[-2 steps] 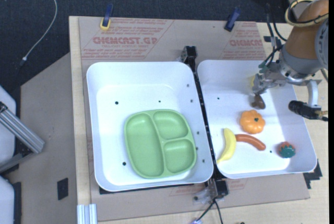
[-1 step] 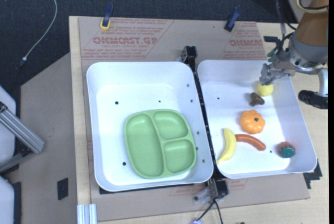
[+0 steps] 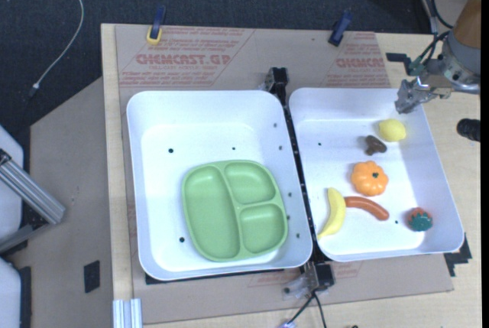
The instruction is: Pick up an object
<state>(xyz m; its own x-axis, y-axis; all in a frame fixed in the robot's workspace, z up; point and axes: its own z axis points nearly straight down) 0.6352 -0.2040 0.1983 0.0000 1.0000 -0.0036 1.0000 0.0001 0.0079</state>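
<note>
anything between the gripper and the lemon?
Nothing visible. The gripper sits at the right bin's far right edge, with the lemon just in front of it and bare bin floor between. The nearest other item, a small brown piece, lies beside the lemon, off that line.

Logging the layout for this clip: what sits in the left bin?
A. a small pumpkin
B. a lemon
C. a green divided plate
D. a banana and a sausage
C. The green divided plate lies in the left bin, while the banana, sausage, lemon and pumpkin are all in the right bin.
</note>
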